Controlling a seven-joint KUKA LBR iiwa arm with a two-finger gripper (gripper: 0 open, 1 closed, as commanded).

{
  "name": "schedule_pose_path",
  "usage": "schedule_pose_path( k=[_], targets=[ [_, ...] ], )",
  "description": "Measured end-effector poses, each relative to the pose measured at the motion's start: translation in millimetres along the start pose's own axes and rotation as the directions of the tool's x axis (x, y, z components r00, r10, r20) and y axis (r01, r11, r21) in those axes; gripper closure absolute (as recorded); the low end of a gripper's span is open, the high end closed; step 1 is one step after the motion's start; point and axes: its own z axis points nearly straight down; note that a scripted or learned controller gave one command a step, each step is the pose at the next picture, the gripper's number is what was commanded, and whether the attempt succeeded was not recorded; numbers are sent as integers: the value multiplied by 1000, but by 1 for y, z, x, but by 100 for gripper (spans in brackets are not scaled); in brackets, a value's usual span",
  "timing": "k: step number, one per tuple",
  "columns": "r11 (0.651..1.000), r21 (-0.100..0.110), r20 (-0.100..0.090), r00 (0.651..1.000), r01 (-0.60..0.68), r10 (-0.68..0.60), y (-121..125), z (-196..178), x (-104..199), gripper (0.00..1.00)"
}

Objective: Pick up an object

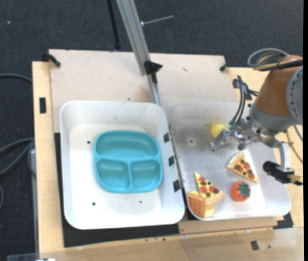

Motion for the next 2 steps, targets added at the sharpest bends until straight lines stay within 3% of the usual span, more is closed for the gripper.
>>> schedule_pose_path(
  k=[1,2],
  targets=[
    [1000,-7,1,1000,-4,4,2,-14,-2,100],
    [1000,-9,1,1000,-1,1,6,-59,-7,100]
  ],
)
